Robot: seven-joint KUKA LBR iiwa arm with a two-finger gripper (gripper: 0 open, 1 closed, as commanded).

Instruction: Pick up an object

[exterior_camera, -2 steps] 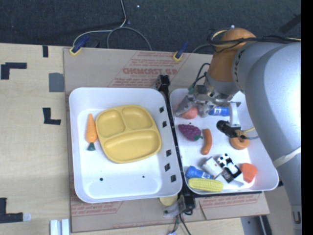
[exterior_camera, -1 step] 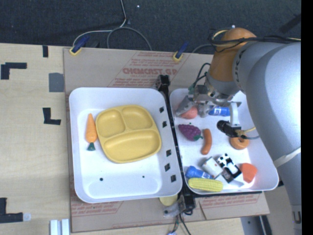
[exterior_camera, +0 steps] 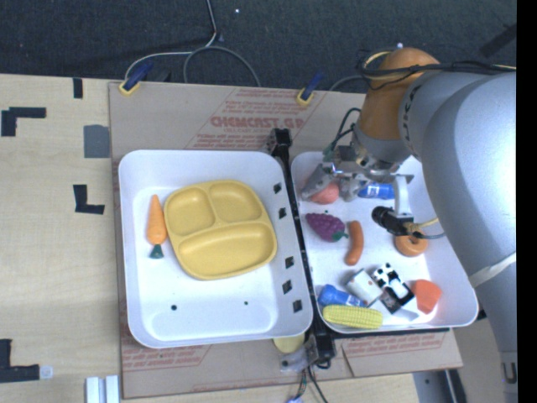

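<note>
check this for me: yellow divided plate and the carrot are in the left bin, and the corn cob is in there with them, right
Not quite. The yellow divided plate and the carrot do lie in the left bin, but the corn cob lies in the right bin, at its near edge. The camera view shows this.

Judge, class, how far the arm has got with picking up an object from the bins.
Done: the arm has reached into the right bin, and its gripper sits low at the far end, beside a pink toy. In hand: nothing visibly held; the approach looks underway. Left: grasping and lifting; the grapes, sausage and corn lie in the bin.
</note>
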